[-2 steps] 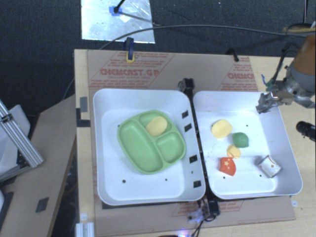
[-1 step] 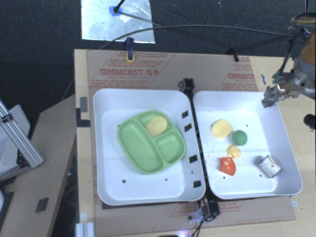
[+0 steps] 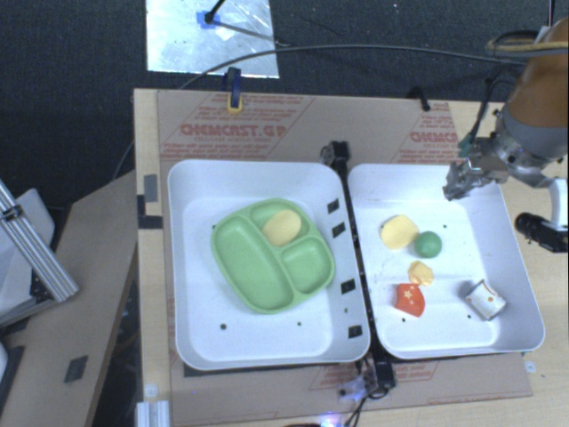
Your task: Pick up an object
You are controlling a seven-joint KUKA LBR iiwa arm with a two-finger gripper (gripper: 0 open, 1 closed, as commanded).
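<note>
Robotics laboratory test cell, not a home or shop. Evidenced by a plywood surface (image 3: 267,118) stamped with red trade lettering, carrying two shallow white bins (image 3: 191,238) (image 3: 511,265) clipped side by side, with toy foodstuffs in the right one and a green sectioned plate (image 3: 258,278) in the left; a grey industrial arm with an orange band (image 3: 533,96) reaching in from the right. Further marked by loose cabling (image 3: 356,50) strung across dark carpet (image 3: 71,60), a taped reflective sheet (image 3: 209,25) on the floor, and aluminium framing (image 3: 36,247) at left.
</note>
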